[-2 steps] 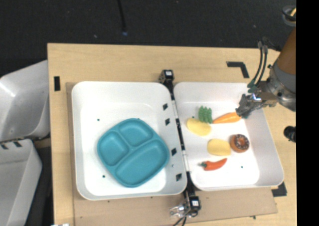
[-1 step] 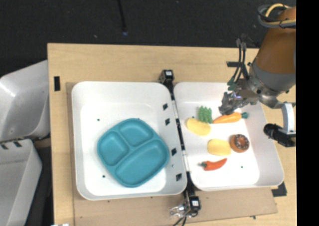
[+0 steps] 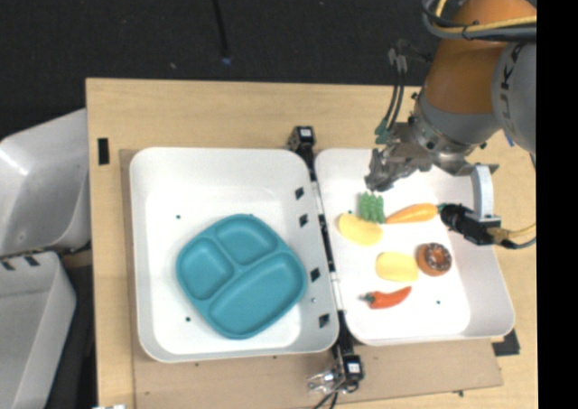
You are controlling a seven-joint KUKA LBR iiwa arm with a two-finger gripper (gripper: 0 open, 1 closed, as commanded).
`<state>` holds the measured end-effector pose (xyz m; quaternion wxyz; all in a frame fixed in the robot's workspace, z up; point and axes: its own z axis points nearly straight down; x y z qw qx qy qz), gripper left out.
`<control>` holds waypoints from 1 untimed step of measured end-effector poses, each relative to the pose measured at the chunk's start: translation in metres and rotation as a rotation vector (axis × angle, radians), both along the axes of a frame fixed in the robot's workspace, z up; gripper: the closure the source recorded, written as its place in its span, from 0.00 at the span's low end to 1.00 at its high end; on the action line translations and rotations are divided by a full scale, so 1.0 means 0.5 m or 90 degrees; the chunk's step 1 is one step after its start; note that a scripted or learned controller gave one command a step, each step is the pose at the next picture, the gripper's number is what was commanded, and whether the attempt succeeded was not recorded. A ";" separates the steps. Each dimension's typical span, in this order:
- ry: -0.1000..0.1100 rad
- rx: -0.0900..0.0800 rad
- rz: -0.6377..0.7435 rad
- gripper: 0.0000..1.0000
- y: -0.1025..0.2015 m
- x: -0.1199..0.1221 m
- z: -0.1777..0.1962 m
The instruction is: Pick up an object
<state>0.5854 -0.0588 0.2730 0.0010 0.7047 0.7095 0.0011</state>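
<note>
The right bin (image 3: 479,308) holds several toy foods. A green ridged piece (image 3: 371,208) lies near the bin's upper left, with a yellow piece (image 3: 359,229) just below it. An orange carrot (image 3: 412,213) lies to the right of the green piece. Lower down are a second yellow piece (image 3: 396,265), a brown doughnut (image 3: 434,259) and a red chili (image 3: 388,299). My gripper (image 3: 380,178) hangs just above the green piece, pointing down at it. Nothing is visibly held between its fingers.
The left bin (image 3: 153,218) holds a blue divided plate (image 3: 239,274). A raised divider (image 3: 318,236) with black clips separates the two bins. The wooden bench (image 3: 226,109) surrounds both bins.
</note>
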 end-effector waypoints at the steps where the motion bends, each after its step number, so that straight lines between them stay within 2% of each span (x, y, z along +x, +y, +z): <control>1: 0.000 0.000 0.000 1.00 0.087 0.066 -0.007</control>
